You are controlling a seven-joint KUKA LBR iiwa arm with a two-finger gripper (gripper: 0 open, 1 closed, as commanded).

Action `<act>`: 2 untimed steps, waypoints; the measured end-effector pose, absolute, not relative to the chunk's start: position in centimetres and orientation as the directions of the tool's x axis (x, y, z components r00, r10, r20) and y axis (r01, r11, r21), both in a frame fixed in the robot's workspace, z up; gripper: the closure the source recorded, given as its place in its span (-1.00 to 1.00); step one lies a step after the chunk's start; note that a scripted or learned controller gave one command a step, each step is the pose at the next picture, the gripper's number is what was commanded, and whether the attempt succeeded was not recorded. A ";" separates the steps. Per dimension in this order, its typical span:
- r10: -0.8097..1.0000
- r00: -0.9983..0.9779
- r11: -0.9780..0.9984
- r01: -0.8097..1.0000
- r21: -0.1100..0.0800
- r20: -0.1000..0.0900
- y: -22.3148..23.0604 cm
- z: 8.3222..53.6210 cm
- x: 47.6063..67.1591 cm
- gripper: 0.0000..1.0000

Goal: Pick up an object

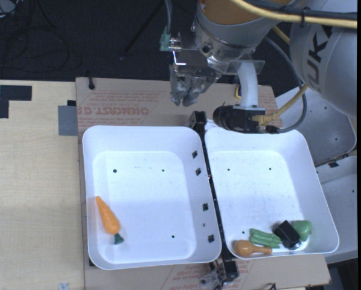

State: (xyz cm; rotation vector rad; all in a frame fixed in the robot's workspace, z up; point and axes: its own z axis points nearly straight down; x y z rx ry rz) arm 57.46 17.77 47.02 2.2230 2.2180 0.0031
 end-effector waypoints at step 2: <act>1.000 0.001 -0.001 1.000 -0.009 -0.004 24.3 40.4 62.9 1.00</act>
